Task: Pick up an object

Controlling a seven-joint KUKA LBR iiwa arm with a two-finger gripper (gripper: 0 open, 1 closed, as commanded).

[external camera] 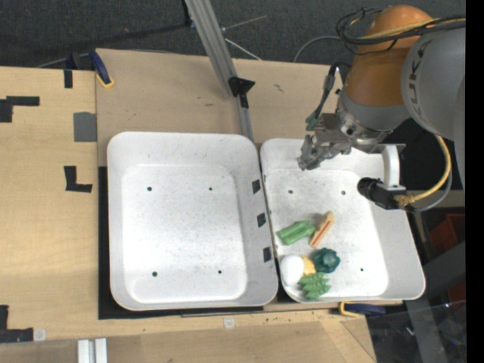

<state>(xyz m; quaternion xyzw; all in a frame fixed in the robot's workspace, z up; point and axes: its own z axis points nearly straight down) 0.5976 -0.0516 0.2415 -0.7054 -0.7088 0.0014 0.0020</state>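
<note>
Below the hand [314,156], toward the near edge of the bench [174,89], lies everything the arm could pick. The bench is pale wood and carries two shallow white bins side by side. The grey arm [423,59] with its orange band reaches in from the right and ends over the far end of the right bin [393,278]. Whether the hand's fingers are spread or closed cannot be told from this slanted view, and nothing shows between them.

The left bin [181,218] sits well to the hand's left. The right bin holds a small cluster of objects near its front left corner, well apart from the hand, with bare white floor between.

Nearest the hand are a long green piece [294,231] and a thin orange stick [323,228], just beside each other. The green piece's long axis runs roughly across the bin, rising a little to the right; the orange stick slants more steeply. Farther on lie a dark teal lump [327,260], a white ball [292,266], a small yellow bit [308,265] and a knobbly green piece [315,284], packed close together.

The far cluster crowds the bin's front wall, so room there looks tight. The long green piece likely offers the freest approach, with open floor on its hand side.
</note>
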